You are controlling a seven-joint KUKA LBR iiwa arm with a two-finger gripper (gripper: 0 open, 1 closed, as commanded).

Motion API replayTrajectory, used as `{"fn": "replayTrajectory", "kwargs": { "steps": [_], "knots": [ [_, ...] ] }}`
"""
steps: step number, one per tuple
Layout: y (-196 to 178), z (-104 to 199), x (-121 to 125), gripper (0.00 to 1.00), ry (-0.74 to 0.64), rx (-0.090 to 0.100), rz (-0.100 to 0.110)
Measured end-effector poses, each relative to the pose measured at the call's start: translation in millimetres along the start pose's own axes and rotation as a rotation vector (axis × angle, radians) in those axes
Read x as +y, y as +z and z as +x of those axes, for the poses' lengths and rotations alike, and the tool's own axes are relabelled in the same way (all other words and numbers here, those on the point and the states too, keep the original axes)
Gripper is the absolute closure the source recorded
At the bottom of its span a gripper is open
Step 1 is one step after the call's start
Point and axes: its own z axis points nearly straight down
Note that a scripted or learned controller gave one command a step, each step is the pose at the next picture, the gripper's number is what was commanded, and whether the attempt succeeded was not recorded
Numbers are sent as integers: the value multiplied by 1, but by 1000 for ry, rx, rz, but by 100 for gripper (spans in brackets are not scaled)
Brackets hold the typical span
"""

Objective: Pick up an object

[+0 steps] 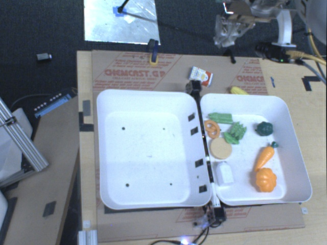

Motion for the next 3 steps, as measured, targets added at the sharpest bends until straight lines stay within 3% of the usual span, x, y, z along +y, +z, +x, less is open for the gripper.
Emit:
{"fn": "replayTrajectory", "kwargs": {
  "steps": [1, 2, 3],
  "knots": [
    [-98, -1, 0, 100, 0, -1, 6],
    [-95, 17, -124, 100, -1, 2, 19],
    [-95, 56, -183, 100, -2, 0, 19]
  ]
}}
